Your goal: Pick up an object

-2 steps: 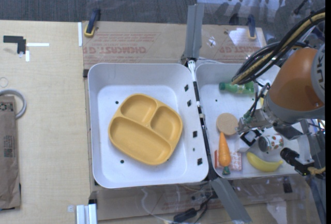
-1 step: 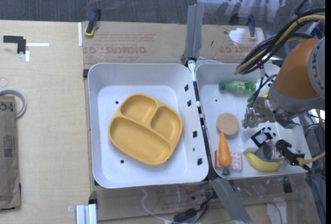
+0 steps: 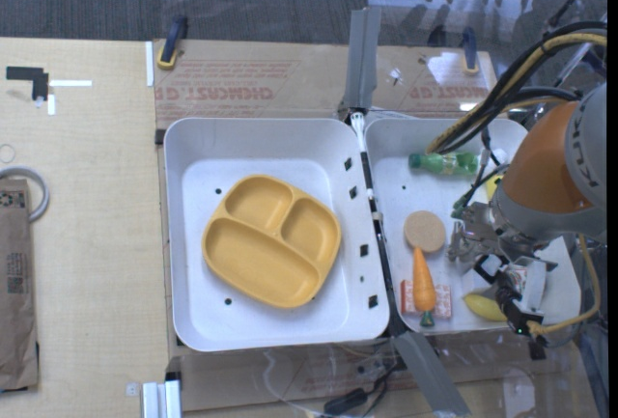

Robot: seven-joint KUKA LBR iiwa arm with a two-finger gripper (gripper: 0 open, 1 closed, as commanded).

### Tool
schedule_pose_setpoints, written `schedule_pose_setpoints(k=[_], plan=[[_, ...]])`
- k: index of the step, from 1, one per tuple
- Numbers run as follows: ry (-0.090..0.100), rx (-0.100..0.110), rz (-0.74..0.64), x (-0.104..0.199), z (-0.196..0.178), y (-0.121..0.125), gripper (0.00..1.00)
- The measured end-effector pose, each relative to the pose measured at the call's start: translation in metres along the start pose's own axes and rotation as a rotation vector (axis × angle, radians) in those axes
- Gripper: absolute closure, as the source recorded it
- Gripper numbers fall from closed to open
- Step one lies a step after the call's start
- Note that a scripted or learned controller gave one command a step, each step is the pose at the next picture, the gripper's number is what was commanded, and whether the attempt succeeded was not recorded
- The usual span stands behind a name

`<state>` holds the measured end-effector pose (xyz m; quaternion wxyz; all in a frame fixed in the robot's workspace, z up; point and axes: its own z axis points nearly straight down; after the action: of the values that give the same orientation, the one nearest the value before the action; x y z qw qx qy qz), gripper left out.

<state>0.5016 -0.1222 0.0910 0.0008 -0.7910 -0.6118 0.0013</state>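
grey gripper (image 3: 470, 247) low in the right bin (image 3: 386, 213) beside the carrot (image 3: 423, 283), grip state unclear

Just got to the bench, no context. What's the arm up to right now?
The KUKA arm reaches into the right bin, its end effector low among the items: a green bottle, a round tan disc, a carrot and a banana. Nothing visibly held. The left bin holds a yellow divided plate.
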Motion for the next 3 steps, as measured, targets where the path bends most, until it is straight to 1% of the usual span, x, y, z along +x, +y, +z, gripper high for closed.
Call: schedule_pose_setpoints(k=[1, 2, 3], plan=[[-0.001, 0.001, 0.110, 0.037, -0.131, -0.035, 1.00], [-0.003, 0.001, 0.644, 0.024, -0.219, -0.032, 1.00], [-0.004, 0.001, 0.645, 0.024, -0.219, -0.032, 0.00]])
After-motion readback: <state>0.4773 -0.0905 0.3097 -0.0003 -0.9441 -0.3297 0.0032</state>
